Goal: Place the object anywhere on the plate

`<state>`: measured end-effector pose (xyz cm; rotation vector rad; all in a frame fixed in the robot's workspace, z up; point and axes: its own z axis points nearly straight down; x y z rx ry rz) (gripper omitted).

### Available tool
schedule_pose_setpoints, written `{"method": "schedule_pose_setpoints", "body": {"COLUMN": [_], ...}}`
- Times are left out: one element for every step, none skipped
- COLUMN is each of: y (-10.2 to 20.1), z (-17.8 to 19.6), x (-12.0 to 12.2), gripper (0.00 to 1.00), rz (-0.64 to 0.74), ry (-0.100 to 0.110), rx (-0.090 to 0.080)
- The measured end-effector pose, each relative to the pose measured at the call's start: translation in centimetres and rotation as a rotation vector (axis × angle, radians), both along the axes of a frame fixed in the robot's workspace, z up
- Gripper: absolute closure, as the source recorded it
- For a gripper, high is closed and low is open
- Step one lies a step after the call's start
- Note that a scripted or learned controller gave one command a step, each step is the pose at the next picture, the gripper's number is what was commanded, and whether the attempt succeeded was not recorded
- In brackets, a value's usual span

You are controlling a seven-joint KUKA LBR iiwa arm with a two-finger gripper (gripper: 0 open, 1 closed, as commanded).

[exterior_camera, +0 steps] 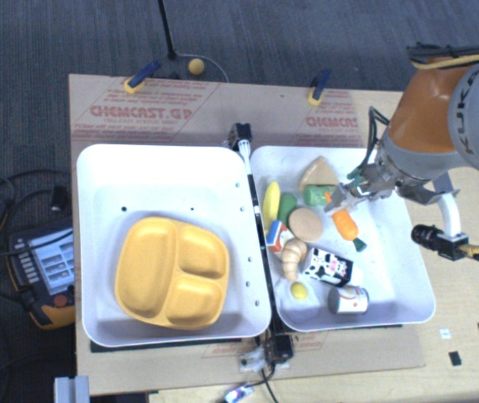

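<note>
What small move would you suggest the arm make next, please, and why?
Probably lower the pincer a little onto one toy and grasp it. It hovers over the right bin beside the green toy and the carrot, with nothing visibly between its fingers, and the yellow plate in the left bin holds nothing.

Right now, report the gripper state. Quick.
Gripper: cannot be told whether open or closed. It sits low in the right bin, beside the carrot and the green toy; no object is visibly held.

Grey arm [441, 116] from the right, end effector [350, 190] low, wrist angled leftward.
</note>
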<state>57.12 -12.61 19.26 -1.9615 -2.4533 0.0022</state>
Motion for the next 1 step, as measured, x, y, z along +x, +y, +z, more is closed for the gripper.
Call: {"method": "schedule_pose_setpoints", "body": {"y": [-0.01], "z": [0.01], "x": [0.00], "gripper": [0.00], "rz": [0.000], "ry": [0.000], "rx": [0.000]}}
